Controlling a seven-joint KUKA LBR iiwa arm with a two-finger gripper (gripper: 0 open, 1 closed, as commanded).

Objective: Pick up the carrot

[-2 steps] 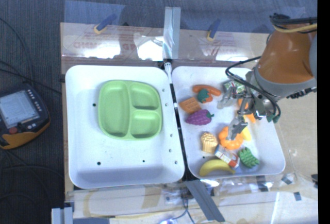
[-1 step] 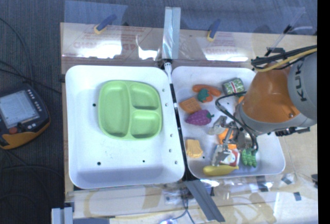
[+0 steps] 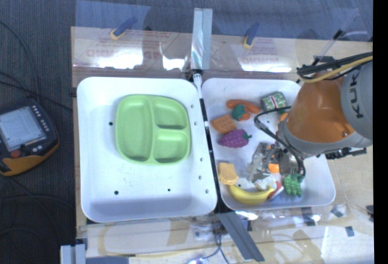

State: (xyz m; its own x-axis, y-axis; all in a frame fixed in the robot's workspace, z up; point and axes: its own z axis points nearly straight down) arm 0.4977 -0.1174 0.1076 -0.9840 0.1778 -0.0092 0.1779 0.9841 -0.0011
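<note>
The carrot (image 3: 247,105) is orange with a green leafy end and lies near the back of the right bin (image 3: 315,196), beside a small green can (image 3: 273,101). My gripper (image 3: 264,165) hangs low over the front half of that bin, well in front of the carrot and apart from it. It is just above the banana (image 3: 251,195). A small orange piece (image 3: 274,167) shows right beside the gripper; I cannot tell what it is. The orange band of the arm (image 3: 318,117) covers the bin's right side.
The right bin also holds purple grapes (image 3: 234,138), a brown waffle piece (image 3: 222,124), a yellow wedge (image 3: 227,173) and a green broccoli (image 3: 293,184). The left bin (image 3: 97,196) carries a green divided plate (image 3: 153,129). A handheld controller (image 3: 24,135) lies off the bench at left.
</note>
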